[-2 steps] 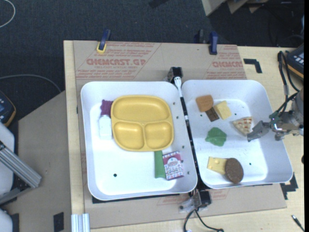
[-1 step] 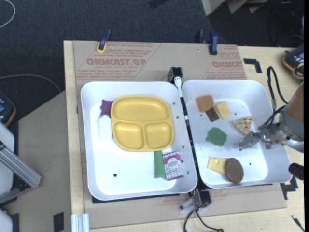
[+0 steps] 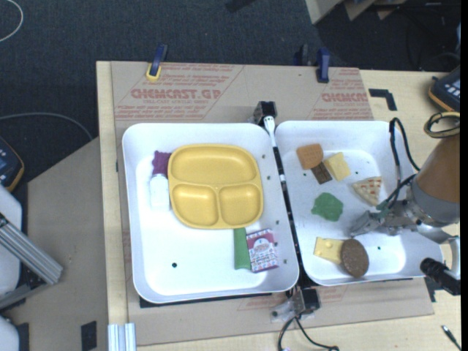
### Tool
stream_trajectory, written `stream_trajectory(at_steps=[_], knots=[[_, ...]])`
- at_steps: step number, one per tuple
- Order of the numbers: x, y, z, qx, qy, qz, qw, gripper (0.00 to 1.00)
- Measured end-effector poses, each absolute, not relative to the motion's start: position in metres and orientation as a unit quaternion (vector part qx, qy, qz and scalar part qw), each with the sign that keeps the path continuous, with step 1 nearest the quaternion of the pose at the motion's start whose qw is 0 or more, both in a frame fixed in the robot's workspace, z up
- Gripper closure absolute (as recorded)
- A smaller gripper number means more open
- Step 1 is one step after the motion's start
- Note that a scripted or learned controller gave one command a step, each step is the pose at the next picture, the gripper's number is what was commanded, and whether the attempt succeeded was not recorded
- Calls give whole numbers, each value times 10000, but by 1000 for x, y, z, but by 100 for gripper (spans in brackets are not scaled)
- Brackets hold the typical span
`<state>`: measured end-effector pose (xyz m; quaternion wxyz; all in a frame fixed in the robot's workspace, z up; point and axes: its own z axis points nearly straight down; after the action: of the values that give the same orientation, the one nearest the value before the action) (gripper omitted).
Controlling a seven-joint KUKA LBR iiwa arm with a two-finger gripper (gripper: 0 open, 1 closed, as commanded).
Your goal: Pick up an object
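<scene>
- Bench point(image 3: 219, 86): brown board carrying two shallow white bins side by side. Left bin point(image 3: 146, 262) holds a yellow divided tray point(image 3: 216, 185), a purple item point(image 3: 160, 162) and a white item point(image 3: 158, 191) at the tray's left edge, and a green-and-red packet point(image 3: 255, 249) just below the tray.
- Right bin point(image 3: 380, 265) holds the likely pick candidates: brown bread slice point(image 3: 310, 155), dark chocolate-like piece point(image 3: 321, 172), pale yellow cheese block point(image 3: 338, 166), pizza wedge point(image 3: 369, 189), green leafy piece point(image 3: 327, 207), yellow cheese wedge point(image 3: 327, 249), brown round cookie-like disc point(image 3: 355, 257).
- Arm enters from the right; jaws point(image 3: 373, 220) sit low over the middle of the right bin. Fingers look splayed apart with nothing between them, so released, not grasping. Some blur; moderate confidence.
- Target position relative to jaws: the green leafy piece lies just to the left of the tips, apart from them. The pizza wedge lies just above, the brown disc and cheese wedge below and left. No contact visible with any.
- Step in hand (judgement): approach and descent before the close.
- To do it well: commit to one item, centre the opening over it, and descend square to the bin floor. The green piece looks soft and low, so the grip needs depth. The disc overlaps the wedge, so a double catch is a risk.
</scene>
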<state>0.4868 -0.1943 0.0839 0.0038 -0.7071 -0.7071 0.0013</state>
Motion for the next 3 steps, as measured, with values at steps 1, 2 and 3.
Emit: stream_trajectory(at_steps=[1,2,3], knots=[[489,-196,98,-7078,-7064,-3,-7,100],[496,-197,143,-7069,-7073,-10,-35,100],[499,-194,206,-7065,-7077,-17,-45,100]])
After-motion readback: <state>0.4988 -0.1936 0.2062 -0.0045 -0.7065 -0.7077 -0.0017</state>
